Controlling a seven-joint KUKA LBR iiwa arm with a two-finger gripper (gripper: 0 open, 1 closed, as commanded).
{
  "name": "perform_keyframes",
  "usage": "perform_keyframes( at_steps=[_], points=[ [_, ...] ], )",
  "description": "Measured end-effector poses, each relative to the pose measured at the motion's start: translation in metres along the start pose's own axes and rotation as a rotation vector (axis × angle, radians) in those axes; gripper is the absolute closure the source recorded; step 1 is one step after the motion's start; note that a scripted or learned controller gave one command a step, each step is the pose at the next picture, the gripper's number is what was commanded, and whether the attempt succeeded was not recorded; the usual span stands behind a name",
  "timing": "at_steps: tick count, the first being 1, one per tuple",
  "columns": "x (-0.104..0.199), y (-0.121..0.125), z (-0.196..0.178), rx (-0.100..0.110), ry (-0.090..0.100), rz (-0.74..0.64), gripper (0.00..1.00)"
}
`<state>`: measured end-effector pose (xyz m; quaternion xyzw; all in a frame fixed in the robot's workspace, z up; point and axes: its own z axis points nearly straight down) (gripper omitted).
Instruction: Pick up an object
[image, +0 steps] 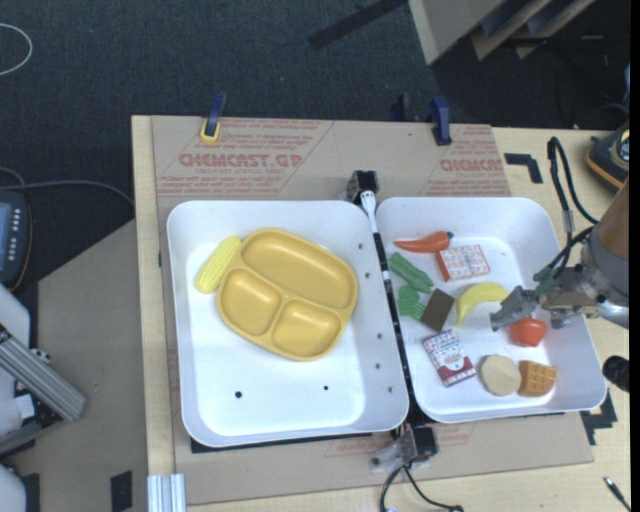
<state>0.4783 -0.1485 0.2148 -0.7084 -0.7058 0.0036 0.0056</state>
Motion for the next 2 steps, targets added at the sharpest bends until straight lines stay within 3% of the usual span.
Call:
perform_keyframes(
  at_steps=[1,2],
  points=[
    [0.0,0.003,-0.006,-0.013,-0.003,-0.003,0.0],
    [-0.006,0.008,0.053,-0.006,-0.001,-0.003,0.0]
  ],
)
